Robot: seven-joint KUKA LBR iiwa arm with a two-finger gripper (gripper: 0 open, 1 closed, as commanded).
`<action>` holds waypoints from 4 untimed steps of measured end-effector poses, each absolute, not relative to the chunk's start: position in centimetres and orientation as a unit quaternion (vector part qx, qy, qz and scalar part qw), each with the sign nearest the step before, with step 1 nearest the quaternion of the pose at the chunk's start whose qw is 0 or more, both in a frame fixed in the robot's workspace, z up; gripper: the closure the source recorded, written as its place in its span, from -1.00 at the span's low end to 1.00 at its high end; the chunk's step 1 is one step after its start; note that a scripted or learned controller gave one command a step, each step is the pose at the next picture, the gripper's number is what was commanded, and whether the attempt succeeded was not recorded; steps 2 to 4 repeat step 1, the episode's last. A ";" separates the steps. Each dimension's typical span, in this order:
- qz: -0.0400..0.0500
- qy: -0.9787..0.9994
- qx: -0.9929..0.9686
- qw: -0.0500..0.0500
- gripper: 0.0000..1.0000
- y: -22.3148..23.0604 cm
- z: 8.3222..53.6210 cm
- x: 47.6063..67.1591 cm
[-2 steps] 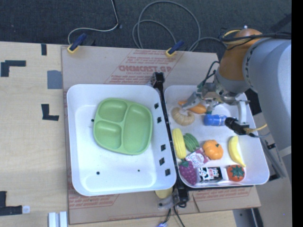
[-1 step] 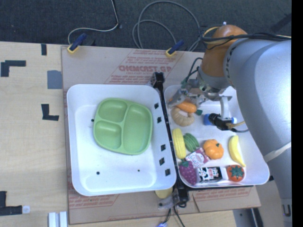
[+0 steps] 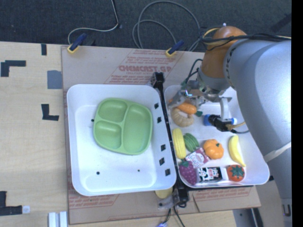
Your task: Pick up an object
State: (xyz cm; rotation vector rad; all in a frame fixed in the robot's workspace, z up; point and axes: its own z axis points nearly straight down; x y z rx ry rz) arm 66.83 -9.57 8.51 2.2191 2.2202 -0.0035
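The gripper (image 3: 191, 97) hangs low in the right bin (image 3: 258, 167), right above a toy orange carrot (image 3: 185, 109) lying on a tan bun (image 3: 182, 118); I can't tell its opening. The carrot looks light, hard, slick plastic, best pinched across its middle

- Your grey arm comes in from the right and fills the upper right of the camera view.
- Its orange band sits above the wrist, near the top.
- Your gripper (image 3: 188, 100) points down and left, low over the right side.
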 end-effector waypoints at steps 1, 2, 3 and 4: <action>-0.006 0.707 0.707 -0.001 1.00 -9.8 9.3 66.5; -0.006 0.707 0.707 -0.001 1.00 -9.8 9.3 66.5; -0.006 0.707 0.707 -0.001 1.00 -9.8 9.3 66.5; -0.006 0.707 0.707 -0.001 1.00 -9.8 9.3 66.5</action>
